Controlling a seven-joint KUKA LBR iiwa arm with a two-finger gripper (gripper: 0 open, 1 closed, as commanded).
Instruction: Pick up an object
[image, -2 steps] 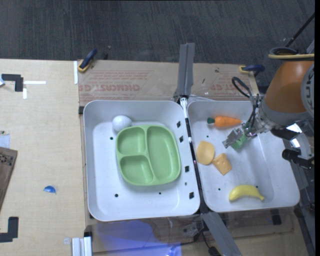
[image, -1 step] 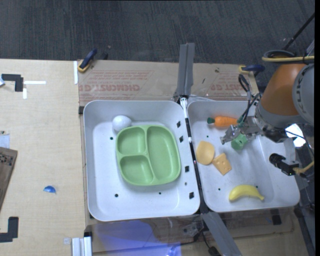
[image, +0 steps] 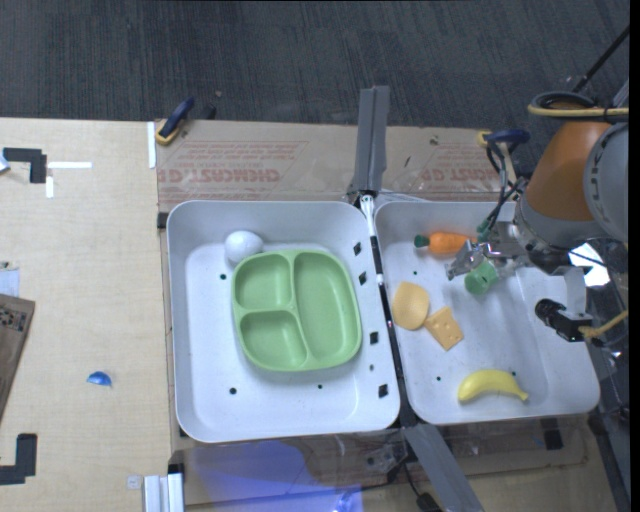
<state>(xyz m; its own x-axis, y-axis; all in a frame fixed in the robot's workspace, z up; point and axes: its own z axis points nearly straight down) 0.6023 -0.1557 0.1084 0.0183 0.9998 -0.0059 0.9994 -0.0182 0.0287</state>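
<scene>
The right bin (image: 560, 390) holds an orange carrot (image: 447, 241) at the back, a small green block (image: 482, 281), a tan rounded piece (image: 410, 305), a cheese wedge (image: 445, 328) and a yellow banana (image: 491, 386) near the front. My gripper (image: 476, 264) reaches in from the right and hangs over the back of this bin. It is just right of the carrot, with the green block directly under its tip. Whether the block is touched or gripped is not clear from this angle.
The left bin (image: 200, 400) carries a green divided plate (image: 296, 310) and a white ball (image: 243, 243) at its back left. A grey divider post (image: 372, 140) stands between the bins at the back. The arm's cables and a black fitting (image: 560, 318) hang over the right bin's right side.
</scene>
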